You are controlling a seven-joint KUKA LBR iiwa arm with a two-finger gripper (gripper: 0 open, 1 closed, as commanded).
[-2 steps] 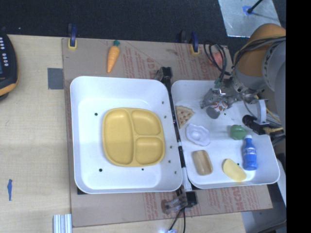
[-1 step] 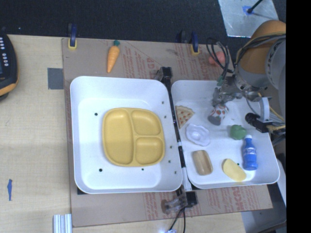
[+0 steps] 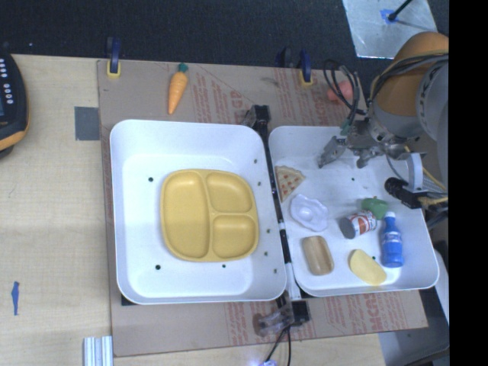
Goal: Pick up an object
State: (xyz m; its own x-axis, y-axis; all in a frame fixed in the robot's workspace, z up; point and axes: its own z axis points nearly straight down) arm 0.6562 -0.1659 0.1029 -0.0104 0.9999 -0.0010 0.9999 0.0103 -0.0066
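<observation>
The claw [image 3: 347, 157] hangs with its fingers spread wide and nothing between them, at the right bin's [image 3: 427, 284] twelve o'clock. The nearest pickable thing, a clear wrapper [image 3: 308, 211], lies toward seven o'clock; descend straight over it. The bin's upper floor is open; the divider stays close at nine o'clock.

Wooden bench [image 3: 53, 204] with two white bins [image 3: 133, 280], toy carrot [image 3: 177, 88].

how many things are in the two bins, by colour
yellow: 2, the divided tray and the lemon-like piece
tan: 2, the cracker wedge and the bread piece
blue: 1, the bottle
green: 1
clear: 1
red and white: 1, the can
total: 8
</observation>
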